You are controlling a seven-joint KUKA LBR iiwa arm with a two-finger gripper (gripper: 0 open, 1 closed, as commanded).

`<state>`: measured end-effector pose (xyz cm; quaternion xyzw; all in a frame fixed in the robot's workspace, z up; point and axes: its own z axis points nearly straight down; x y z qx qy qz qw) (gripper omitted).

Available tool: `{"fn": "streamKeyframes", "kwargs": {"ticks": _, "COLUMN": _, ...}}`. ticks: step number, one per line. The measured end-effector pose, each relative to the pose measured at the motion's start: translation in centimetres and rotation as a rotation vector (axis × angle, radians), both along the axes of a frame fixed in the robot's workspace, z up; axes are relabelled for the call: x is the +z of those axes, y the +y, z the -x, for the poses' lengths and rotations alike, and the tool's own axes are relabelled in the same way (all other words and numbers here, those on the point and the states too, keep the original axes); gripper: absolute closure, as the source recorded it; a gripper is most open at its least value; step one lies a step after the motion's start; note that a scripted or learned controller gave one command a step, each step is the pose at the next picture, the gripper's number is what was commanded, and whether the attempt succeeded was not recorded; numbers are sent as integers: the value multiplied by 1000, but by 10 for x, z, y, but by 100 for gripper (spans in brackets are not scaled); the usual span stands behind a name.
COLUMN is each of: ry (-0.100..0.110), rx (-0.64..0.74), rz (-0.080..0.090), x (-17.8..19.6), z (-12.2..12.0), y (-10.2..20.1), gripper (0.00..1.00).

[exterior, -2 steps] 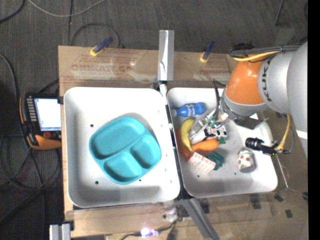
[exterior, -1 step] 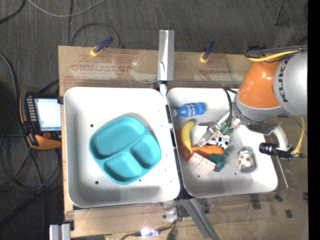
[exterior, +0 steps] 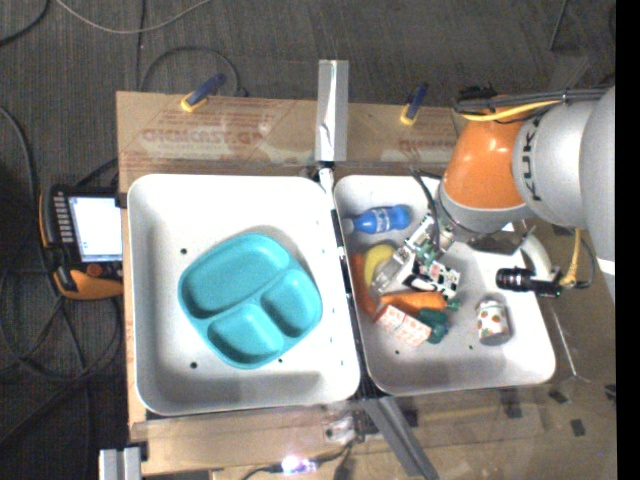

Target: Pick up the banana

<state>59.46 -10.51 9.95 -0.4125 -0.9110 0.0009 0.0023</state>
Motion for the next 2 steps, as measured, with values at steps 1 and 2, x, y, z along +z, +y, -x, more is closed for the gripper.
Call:
{"fn": "streamKeyframes", "kwargs": {"ticks": 1, "ry": -7, "rx": -24, "rz": -1, "x": -10, "z": -34, "y": 1, "gripper": 0}}
{"fn": "streamKeyframes", "kwargs": {"ticks": 2, "ry": -14, "rx": -27, "rz": -3, "x": -2, "z": -36, "y": 1, "gripper": 100}}
